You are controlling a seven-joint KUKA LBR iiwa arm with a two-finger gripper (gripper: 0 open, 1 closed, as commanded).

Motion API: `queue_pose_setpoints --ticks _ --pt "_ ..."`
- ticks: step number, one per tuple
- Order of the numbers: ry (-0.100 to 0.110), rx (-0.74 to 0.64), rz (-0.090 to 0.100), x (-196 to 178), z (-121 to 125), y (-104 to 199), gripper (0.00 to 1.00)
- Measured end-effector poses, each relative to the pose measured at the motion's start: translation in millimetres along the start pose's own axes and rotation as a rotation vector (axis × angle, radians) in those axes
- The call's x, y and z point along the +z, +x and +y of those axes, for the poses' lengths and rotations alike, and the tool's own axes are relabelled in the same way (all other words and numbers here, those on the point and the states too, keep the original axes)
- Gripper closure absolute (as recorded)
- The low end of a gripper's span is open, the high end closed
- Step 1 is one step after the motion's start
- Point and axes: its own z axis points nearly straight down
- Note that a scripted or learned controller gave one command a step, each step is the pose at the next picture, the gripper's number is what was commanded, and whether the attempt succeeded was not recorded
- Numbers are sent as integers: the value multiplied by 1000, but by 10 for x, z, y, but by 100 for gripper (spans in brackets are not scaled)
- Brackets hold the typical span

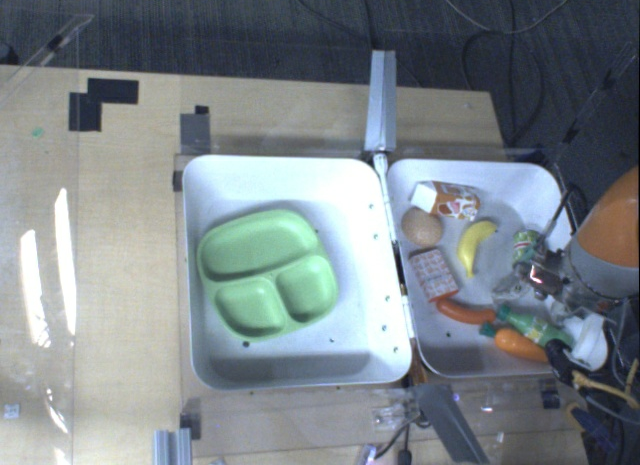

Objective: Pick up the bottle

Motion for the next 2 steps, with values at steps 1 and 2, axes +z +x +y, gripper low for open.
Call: queue_pose_setpoints --ticks 1,2 --pt "-2 -8 -1 -78 16 18 100" --pt "-2 -8 -1 -78 16 18 0"
